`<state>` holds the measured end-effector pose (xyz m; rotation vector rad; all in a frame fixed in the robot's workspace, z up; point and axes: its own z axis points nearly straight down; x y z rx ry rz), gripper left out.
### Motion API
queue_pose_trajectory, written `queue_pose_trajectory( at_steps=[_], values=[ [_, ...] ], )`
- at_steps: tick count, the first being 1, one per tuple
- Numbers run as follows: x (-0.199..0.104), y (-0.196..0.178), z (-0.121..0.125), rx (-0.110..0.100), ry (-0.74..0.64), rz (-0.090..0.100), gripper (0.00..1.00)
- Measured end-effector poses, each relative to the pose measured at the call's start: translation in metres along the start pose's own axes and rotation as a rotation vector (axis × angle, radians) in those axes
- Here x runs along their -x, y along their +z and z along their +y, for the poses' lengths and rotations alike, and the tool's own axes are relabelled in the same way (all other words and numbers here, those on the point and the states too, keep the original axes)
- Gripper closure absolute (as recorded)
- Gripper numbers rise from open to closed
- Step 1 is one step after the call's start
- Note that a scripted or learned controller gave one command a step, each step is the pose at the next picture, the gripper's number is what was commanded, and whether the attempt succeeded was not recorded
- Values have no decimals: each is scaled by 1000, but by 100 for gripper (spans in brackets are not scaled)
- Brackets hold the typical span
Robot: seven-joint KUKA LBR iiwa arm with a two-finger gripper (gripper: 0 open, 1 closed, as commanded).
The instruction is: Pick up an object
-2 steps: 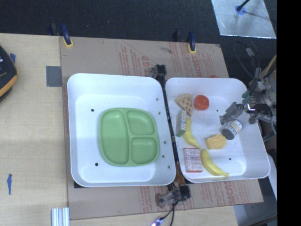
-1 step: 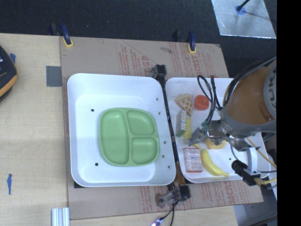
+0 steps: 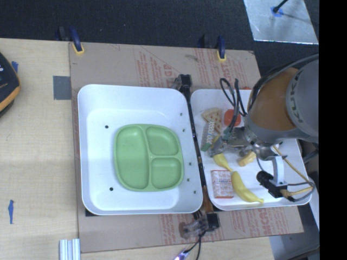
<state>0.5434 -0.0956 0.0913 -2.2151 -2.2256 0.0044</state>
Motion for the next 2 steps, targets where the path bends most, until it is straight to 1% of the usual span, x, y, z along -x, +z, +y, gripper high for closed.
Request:
queue_pose_trajectory(
  at_steps=[1,2],
  values=[
    [1,-10,0,-1,-4,-1,100],
    [-52,-101,30,1,0,1,100]
  ],
)
